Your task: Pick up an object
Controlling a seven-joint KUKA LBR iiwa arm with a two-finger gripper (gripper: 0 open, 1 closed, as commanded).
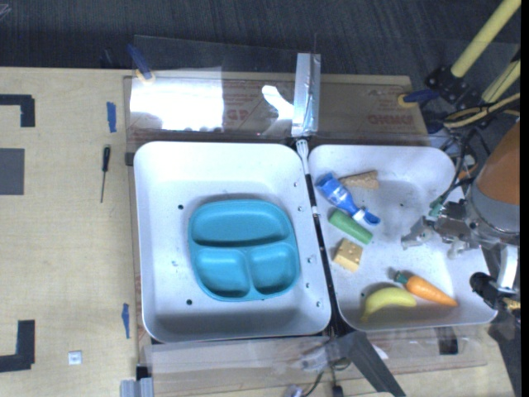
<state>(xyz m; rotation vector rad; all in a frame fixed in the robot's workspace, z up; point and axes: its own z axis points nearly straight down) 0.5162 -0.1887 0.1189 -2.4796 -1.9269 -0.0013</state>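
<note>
While my tool (436,228) hangs at the right edge of the right bin (430,165), its grip too unclear to tell, nothing is lifted: the carrot (430,289), banana (387,299) and blue bottle (339,193) all lie in that bin.

Orange carrot (431,289), yellow banana (388,299), touching, right bin's (388,160) near edge

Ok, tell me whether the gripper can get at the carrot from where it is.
Probably yes: the carrot lies uncovered in the right bin, only its green end by the banana, and the gripper hovers just above it.
</note>
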